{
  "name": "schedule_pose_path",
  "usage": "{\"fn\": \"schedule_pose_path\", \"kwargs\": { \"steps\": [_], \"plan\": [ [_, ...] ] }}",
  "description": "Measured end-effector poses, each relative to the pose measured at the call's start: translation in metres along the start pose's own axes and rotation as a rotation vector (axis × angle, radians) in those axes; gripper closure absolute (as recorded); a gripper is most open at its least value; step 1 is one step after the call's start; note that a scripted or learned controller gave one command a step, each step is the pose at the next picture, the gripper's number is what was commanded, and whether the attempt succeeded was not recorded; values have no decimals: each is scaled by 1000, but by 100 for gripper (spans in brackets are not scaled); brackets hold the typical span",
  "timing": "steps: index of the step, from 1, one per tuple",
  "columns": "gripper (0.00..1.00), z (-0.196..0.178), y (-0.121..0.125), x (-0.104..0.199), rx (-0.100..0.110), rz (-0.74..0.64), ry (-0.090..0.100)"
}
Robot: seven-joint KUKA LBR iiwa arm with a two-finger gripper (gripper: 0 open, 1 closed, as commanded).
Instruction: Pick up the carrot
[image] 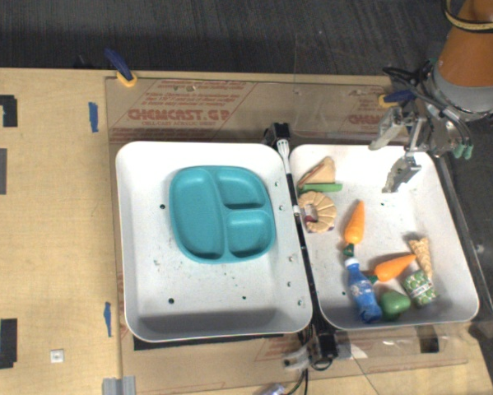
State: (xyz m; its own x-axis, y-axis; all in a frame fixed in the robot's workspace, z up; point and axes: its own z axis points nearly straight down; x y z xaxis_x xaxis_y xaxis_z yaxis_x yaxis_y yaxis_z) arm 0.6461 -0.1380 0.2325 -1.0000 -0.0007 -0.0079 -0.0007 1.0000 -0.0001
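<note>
An orange carrot (355,222) with a green stub lies tilted near the middle of the right bin (456,220). A second orange carrot-like piece (393,267) lies lower right, among other toys. My gripper (392,164) hangs over the bin's upper right part, up and to the right of the first carrot and apart from it. Its fingers look spread, with nothing between them.
The left bin (147,286) holds a teal divided plate (222,212). In the right bin are a sandwich wedge (318,174), a green bean (322,188), a round waffle piece (318,210), a blue bottle (362,290), a green pepper (394,304), a green can (417,288) and a cone (420,253).
</note>
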Motion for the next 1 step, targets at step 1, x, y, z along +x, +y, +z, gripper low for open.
{"fn": "schedule_pose_path", "kwargs": {
  "steps": [1],
  "plan": [
    [0, 130, 11, 17, 0, 53, -9]
  ]
}}
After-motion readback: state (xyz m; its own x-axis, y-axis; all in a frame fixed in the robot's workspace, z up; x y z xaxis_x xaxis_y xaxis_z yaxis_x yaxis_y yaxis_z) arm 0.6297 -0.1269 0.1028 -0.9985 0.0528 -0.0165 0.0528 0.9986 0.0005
